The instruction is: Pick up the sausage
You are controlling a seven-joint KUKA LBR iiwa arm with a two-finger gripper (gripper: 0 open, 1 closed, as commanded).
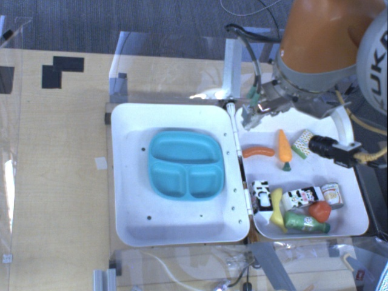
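The sausage is a slim orange-red link lying flat near the left wall of the right bin, in its upper half. My gripper hangs above the bin's back left corner, a short way behind the sausage and apart from it. Nothing shows in its grasp. The orange and grey arm covers the bin's back right part.
A toy carrot lies just right of the sausage, beside a green and white packet. At the bin's front crowd a cow-print carton, a banana, a green bottle, a tomato and a can. The left bin holds a blue divided plate.
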